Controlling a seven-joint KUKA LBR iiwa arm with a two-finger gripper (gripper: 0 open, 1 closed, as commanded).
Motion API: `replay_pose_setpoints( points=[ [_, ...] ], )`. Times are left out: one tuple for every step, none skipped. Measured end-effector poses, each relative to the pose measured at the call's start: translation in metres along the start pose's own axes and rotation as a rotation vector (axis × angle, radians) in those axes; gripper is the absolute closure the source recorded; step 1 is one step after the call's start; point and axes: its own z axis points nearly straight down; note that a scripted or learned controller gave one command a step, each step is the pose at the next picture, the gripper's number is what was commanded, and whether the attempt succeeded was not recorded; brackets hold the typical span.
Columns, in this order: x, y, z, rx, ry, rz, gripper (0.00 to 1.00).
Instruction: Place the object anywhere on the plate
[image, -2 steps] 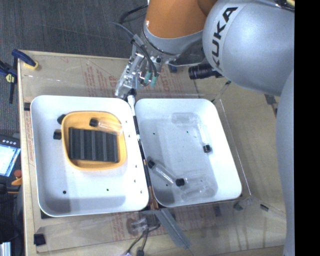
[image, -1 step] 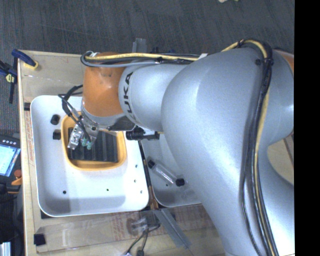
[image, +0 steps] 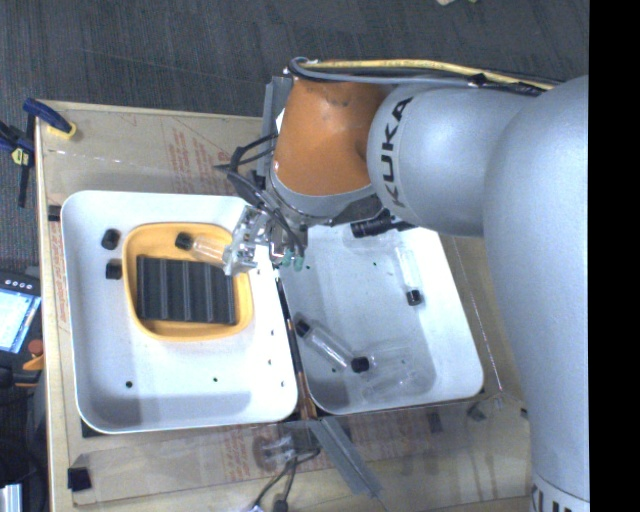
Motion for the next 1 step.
replay_pose_setpoints(
  points=[
    [-0.0379,0.0298,-0.1514,-0.001,-0.003,-0.058,1.0]
  ],
)
